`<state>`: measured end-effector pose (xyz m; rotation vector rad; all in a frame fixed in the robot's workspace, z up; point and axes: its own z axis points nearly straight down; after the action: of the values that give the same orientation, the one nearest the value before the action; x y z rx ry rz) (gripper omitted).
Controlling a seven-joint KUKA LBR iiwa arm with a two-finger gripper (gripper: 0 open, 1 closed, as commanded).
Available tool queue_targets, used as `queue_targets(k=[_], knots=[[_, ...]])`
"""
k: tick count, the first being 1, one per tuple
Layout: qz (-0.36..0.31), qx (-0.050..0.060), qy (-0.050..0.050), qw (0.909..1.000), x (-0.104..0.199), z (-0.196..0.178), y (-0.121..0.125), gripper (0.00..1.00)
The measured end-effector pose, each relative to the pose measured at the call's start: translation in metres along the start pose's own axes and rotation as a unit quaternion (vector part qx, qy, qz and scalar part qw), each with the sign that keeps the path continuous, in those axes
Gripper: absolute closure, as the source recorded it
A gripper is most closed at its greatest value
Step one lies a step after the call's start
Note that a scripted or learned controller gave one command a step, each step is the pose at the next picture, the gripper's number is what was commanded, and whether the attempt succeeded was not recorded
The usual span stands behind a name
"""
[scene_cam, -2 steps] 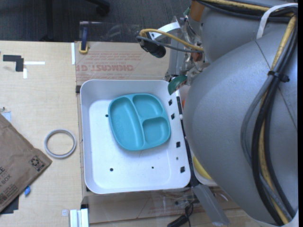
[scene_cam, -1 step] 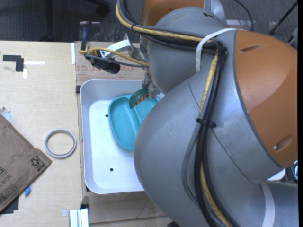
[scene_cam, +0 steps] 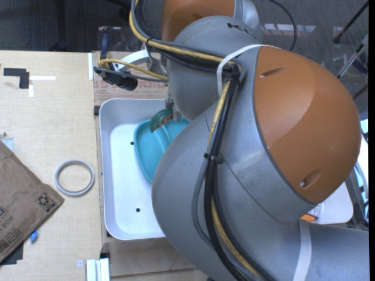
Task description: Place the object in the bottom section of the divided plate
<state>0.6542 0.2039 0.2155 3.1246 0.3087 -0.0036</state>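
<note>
A pale wood bench (scene_cam: 47,127) runs left of the white bin (scene_cam: 120,186), and dark carpet (scene_cam: 58,16) shows beyond the bin's far side. Left of the bin, on the wood, lies a pale ring (scene_cam: 74,177). Further left and nearer the camera is a sheet of brown cardboard (scene_cam: 20,198), tilted. A black L-shaped mark (scene_cam: 17,75) sits well off to the bin's far left. The arm (scene_cam: 263,145) covers the bin's whole right side and everything past it, apart from a small orange scrap (scene_cam: 309,217) low on the right. Inside the bin, a teal plate (scene_cam: 149,148) shows only as a curved left edge; the arm hides its sections. The gripper (scene_cam: 169,111) is at the plate's far edge, almost wholly behind the arm, and I cannot tell whether it is spread or pinching anything. A dark greenish shape (scene_cam: 159,122) touches the plate's far rim just below the gripper. Whether that is the object, I cannot tell.
</note>
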Motion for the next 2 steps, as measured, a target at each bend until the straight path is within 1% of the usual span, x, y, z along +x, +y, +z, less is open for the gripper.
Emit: queue_targets(k=[1,2], knots=[[-0.186,0.0,-0.002,0.9825,-0.0075,0.0267,0.025,1.0],[-0.189,-0.001,-0.005,0.982,-0.0082,0.0197,0.026,1.0]])
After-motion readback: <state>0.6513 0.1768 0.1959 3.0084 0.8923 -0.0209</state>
